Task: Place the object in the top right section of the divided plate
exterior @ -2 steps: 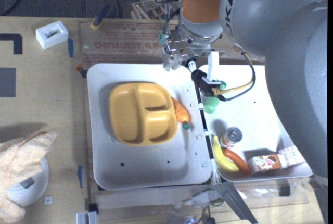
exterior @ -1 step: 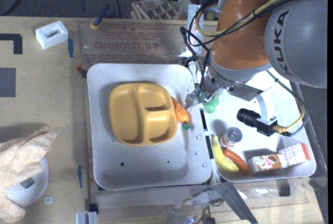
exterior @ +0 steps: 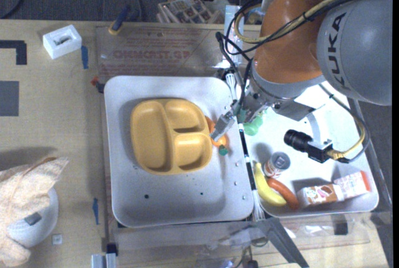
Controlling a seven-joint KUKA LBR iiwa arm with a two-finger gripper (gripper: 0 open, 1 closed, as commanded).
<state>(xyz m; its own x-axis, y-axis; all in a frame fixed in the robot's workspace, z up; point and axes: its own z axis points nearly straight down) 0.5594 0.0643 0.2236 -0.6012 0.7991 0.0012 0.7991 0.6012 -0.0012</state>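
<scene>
We're seeing the gripper (exterior: 219,128) w/ fingers apart hovering over a small orange object (exterior: 221,144) just beside the divided plate (exterior: 170,135) at its 3 o'clock; prob light, rigid, slippery, so we're suggesting pinching across its middle.

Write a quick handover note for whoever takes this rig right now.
Hand: low over the left bin's right edge, beside the yellow divided plate.
A small orange object lies just under it, against the plate's right rim; grip not clear.
Done: nothing sits in the plate's sections yet.
Left: secure the object, set it in the top right section.
Right bin: banana, carton, can.
</scene>
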